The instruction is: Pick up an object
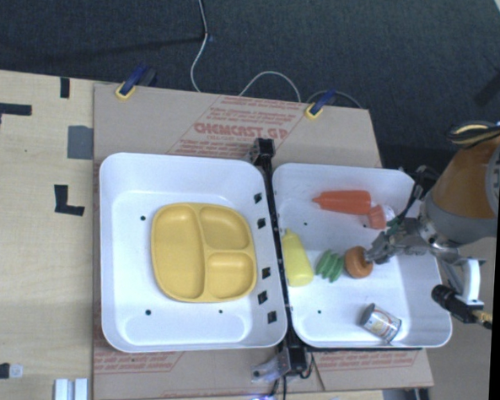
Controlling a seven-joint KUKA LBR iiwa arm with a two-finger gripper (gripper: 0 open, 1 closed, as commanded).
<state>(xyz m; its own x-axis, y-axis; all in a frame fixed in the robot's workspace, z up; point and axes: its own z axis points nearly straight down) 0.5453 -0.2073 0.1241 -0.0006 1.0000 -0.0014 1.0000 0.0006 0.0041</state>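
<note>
Bench, two white bins: right bin (411,332) holds small orange-and-green carrot toy (347,265) near centre, lying flat; gripper (380,249) just right of it, finger state cannot be told

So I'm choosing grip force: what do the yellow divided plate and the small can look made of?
Yellow divided plate: probably moulded plastic, going by its even colour, soft matte sheen and rounded compartment walls. Small can: looks like metal, with bright silvery glints on its end; it lies on its side in the right bin.
</note>
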